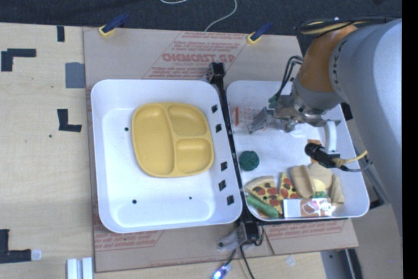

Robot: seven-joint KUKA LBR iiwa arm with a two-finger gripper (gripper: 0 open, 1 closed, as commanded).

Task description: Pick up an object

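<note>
The green ball (248, 159) lies in the right bin (356, 209), at about 7 o'clock from the gripper (258, 124) and a little apart from it. I cannot tell the gripper's state. The yellow plate (173, 139) sits in the left bin (111, 206).

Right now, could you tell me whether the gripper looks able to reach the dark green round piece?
Probably yes: the gripper hangs just above the green piece, with bare bin floor between.

Toy food (294, 193) is crowding the right bin's (261, 89) near edge; a yellow divided plate (173, 139) is occupying the left bin's (108, 160) centre.
</note>
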